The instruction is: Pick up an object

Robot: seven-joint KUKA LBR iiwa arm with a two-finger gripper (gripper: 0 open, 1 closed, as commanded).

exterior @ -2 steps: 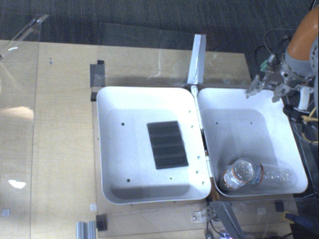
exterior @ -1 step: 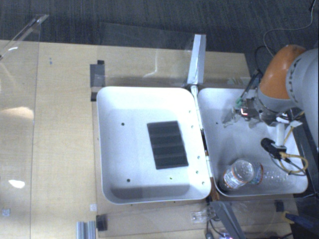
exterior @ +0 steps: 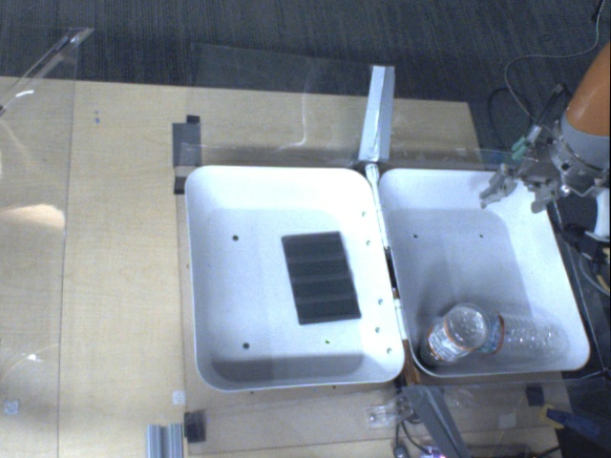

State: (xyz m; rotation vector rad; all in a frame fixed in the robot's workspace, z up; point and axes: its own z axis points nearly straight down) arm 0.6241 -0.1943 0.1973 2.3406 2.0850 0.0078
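Gripper (exterior: pixel 520 187) hovers over right bin (exterior: pixel 420 208), fingers spread, holding nothing. Clear plastic bottle (exterior: pixel 487 334) & black ridged block (exterior: pixel 321 277) not yet picked.

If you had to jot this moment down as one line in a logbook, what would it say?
claw: above right white bin's far corner, holding nothing | clear crumpled plastic bottle: lying in right bin, near edge | dark ridged rectangular block: flat in left white bin

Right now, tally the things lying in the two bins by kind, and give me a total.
Black ribbed slab, flat in the left bin: 1
Clear plastic bottle, on its side in the right bin: 1
Total: 2
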